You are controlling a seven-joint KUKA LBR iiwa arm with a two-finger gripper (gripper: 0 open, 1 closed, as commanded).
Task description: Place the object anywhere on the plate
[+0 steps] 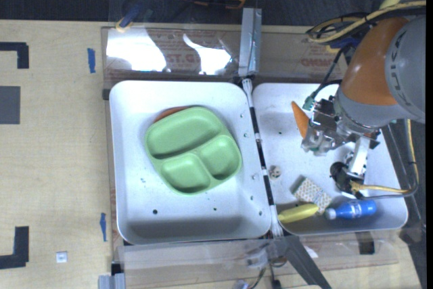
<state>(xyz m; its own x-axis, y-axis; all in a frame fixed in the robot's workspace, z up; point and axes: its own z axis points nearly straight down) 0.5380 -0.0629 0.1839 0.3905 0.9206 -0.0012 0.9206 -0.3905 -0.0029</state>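
Two shallow white bins sit side by side on the bench [54,145], meeting at a raised seam down the middle. The left bin [128,206] holds a green divided plate [194,149] set slightly toward its far half, tilted so that its three compartments run at a slant; bare white floor rings it on all sides, widest along the near edge and the left wall. A sliver of something orange shows under the plate's far left rim, too hidden to name. The right bin [270,108] is more crowded. The gripper [318,140] hangs over its middle, below the arm's orange band [365,71], and whether its fingers are spread or pressed together cannot be told from this angle. Just beside the gripper's far left side lies an orange carrot-shaped object [300,117], narrow and tapered, its long axis running from the far side toward the near side with the pointed end farthest away; the near end is covered by the gripper. Along the right bin's near wall lie a yellow banana-like piece [298,213], a checkered scrap [311,193] and a blue bottle [352,210], leaving open floor mainly in the far left corner and beside the seam.
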